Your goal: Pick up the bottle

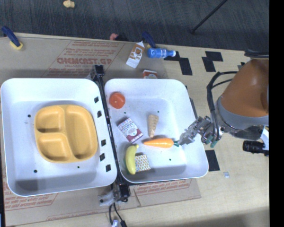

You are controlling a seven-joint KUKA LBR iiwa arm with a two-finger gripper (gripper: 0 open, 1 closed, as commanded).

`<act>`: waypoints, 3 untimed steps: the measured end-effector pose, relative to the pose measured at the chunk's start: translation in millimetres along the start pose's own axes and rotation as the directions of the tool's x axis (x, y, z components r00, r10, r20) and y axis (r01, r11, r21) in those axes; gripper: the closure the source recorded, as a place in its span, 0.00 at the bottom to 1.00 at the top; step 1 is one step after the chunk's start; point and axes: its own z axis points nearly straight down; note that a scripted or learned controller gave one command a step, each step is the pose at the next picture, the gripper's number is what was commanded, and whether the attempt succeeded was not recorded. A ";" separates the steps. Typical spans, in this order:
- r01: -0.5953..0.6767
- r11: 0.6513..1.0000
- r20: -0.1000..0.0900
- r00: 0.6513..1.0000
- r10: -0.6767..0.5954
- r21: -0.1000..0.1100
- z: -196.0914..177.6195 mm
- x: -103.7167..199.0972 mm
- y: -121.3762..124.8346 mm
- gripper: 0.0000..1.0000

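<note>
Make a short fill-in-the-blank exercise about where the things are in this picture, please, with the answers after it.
1. The blue bottle lies on the bench, outside both bins, beyond the ____ bin's far rim.
2. The yellow divided tray sits in the ____ bin.
3. The gripper is at the green end of the orange ____.
4. The banana lies beside a ____ packet.

Missing words: right; left; carrot; checkered
</note>
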 end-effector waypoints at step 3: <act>-0.374 0.927 -0.001 0.927 0.374 0.001 -16.7 -0.7 -2.0 1.00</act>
